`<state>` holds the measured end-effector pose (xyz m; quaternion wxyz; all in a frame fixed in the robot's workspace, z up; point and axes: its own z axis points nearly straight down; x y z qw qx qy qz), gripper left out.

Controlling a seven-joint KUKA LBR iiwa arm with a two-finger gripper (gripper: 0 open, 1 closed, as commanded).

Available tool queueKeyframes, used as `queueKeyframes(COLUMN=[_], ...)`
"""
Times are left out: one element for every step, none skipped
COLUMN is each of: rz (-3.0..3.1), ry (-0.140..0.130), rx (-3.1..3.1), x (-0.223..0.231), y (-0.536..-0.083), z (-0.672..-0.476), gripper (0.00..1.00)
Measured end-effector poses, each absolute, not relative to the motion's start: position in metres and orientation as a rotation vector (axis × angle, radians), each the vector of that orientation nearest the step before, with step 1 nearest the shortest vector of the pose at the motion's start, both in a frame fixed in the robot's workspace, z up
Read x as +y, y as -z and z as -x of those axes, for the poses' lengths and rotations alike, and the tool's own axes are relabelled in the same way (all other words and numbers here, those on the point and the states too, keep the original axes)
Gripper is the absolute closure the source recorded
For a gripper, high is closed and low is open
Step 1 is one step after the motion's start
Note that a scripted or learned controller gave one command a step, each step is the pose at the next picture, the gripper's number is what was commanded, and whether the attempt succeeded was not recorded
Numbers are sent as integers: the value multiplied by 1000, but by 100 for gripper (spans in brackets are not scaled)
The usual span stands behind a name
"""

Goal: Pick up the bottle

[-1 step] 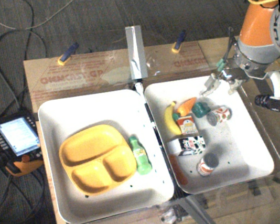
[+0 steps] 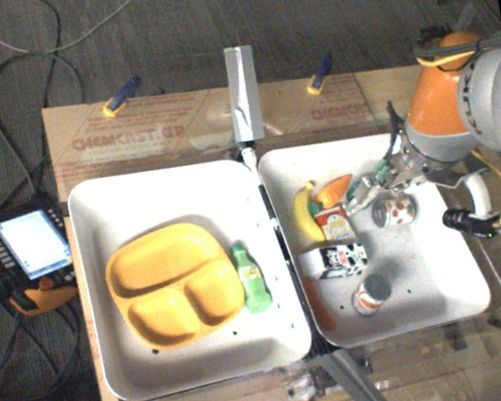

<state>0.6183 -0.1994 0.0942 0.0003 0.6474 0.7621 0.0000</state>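
Observation:
The bottle [image 2: 251,277] is small and green with a yellowish label. It lies in the left bin [image 2: 166,376], tight against the right edge of a yellow divided tray [image 2: 174,282]. My gripper [image 2: 374,185] is over the right bin [image 2: 457,298], near its upper middle, above a red juice carton [image 2: 332,222] and a spotted cup [image 2: 393,212]. It is well to the right of the bottle, across the wall between the bins. Nothing shows between its fingers.
The right bin also holds a banana [image 2: 305,215], an orange item [image 2: 335,190], a black-and-white box [image 2: 343,258] and a small red-and-white can [image 2: 372,295]. A metal post [image 2: 243,91] stands behind the divider. A teach pendant [image 2: 23,247] lies off the bench at left.

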Motion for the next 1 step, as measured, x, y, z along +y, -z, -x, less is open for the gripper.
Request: queueKeyframes(rz=[-2033], ry=[-2], rx=[2396], x=[-198], y=[-103], z=[-619], gripper=[100])
